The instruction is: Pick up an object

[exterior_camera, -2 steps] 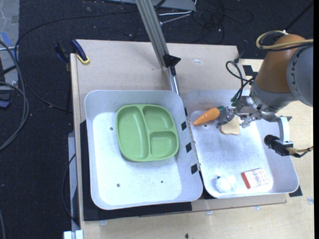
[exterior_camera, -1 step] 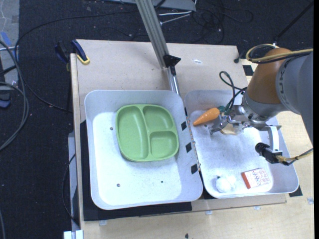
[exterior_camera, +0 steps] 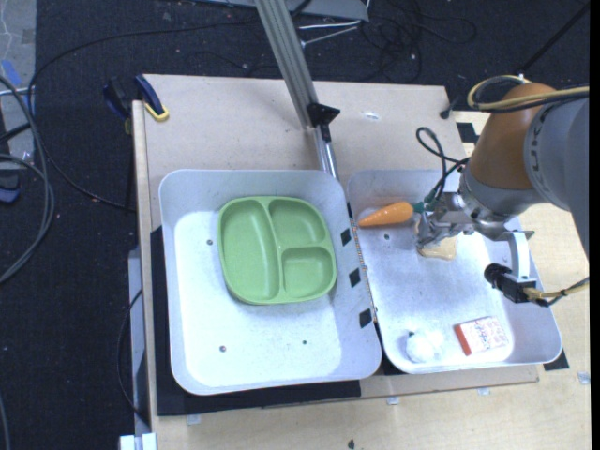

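Tan object [exterior_camera: 439,247] in right bin [exterior_camera: 525,345] | claw [exterior_camera: 433,232] down on it | finger gap: cannot tell

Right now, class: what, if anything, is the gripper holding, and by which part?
It cannot be told. The gripper sits low over a pale tan object in the right bin, hiding any contact.

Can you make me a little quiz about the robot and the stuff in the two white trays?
1. True or false: the green plate lies in the left tray.
2. Which thing lies nearest the pincer? A. carrot B. red box C. white ball
3. Fill in: the red box and white ball sit near the ___ edge of the right tray.

Key: 1 true; 2 A; 3 front
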You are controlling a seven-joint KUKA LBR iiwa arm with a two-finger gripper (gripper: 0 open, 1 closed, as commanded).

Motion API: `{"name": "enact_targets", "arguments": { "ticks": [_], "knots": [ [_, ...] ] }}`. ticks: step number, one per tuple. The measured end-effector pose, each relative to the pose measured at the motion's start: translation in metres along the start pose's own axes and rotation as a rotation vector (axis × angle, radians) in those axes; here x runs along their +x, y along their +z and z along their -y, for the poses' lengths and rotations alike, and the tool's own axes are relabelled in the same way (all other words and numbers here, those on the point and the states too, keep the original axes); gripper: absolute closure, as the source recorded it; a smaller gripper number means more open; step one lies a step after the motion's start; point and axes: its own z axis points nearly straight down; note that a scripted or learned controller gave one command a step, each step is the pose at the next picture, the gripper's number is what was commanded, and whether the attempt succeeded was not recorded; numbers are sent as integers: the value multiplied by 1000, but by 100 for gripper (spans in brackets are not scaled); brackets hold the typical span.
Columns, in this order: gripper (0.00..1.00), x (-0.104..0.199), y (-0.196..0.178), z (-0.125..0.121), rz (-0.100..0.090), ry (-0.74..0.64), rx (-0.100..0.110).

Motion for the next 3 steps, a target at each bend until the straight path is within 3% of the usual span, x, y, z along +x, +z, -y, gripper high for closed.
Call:
{"name": "enact_targets", "arguments": {
  "ticks": [3],
  "knots": [
    [100,1,-166,-21,-2,-5,1]
  ]
}}
